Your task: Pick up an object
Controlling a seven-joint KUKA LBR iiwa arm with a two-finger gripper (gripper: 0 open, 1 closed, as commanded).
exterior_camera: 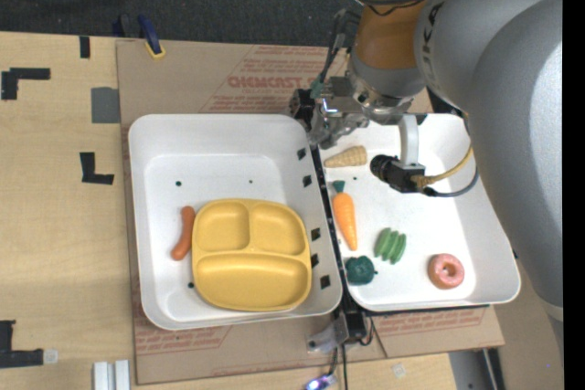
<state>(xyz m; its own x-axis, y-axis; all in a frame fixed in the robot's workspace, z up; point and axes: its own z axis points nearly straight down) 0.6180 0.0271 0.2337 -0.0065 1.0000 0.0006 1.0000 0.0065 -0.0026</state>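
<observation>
My gripper [322, 129] hangs over the far left corner of the right bin [484, 288], close to the divider between the bins. Just below it lies a beige cone-shaped toy [347, 157]. Further toward the front are an orange carrot [345, 218], a green pea pod [390, 245], a dark green broccoli piece [359, 269] and a pink donut [447, 270]. The arm's wrist covers most of the gripper from above.
The left bin [151, 160] holds a yellow divided plate [250, 253] and an orange sausage [184, 232] to its left. The big grey arm covers the right bin's far right part. Cardboard lies under both bins.
</observation>
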